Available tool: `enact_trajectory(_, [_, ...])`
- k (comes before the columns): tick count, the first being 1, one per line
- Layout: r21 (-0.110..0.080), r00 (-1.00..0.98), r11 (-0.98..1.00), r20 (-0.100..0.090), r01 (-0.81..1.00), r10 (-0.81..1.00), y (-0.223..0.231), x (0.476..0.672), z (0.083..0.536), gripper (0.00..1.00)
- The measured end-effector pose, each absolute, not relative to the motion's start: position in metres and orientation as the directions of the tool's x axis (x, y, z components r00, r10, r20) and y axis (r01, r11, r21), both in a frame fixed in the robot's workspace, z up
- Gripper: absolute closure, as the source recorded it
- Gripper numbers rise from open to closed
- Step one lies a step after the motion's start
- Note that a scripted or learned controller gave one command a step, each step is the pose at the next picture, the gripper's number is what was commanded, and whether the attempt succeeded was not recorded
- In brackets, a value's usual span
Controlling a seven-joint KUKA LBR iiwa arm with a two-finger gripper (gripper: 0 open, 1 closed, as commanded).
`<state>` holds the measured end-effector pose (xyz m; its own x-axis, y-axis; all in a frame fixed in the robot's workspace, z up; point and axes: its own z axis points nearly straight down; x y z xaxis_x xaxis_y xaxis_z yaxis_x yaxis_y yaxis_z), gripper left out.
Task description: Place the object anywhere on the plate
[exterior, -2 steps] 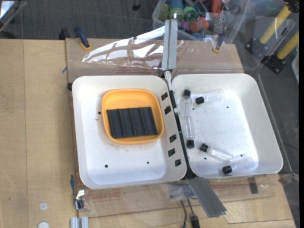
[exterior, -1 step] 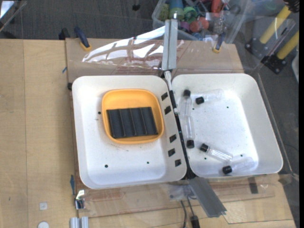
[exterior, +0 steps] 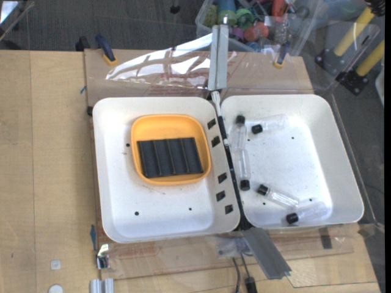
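Bench of pale wood point(exterior: 36, 163) along the frame's left side. Left shallow white bin point(exterior: 116, 215) sits centre-left; inside it, toward its upper middle, an orange rounded-square plastic plate point(exterior: 139, 133). A dark ribbed rectangular block point(exterior: 170, 157) lies flat on that plate, within its rim. Right shallow white bin point(exterior: 342, 182) touches the left bin along the centre seam. In it lie several clear plastic tubes with black caps: one pair upright along the left wall point(exterior: 239, 145), one near the top point(exterior: 269, 126), others at the lower right point(exterior: 282, 198), possibly overlapping; hard to count. Clear tub of coloured toys point(exterior: 263, 11) at upper right. Arm and gripper: cannot tell anything of the gripper's opening or hold.
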<state>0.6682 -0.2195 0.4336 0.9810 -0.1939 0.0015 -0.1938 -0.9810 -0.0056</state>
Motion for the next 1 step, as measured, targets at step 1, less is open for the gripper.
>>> enact_trajectory(1, [-0.005,0.981,-0.981,0.002,-0.194,-0.194,-0.2195,0.6682,0.4338,1.00])
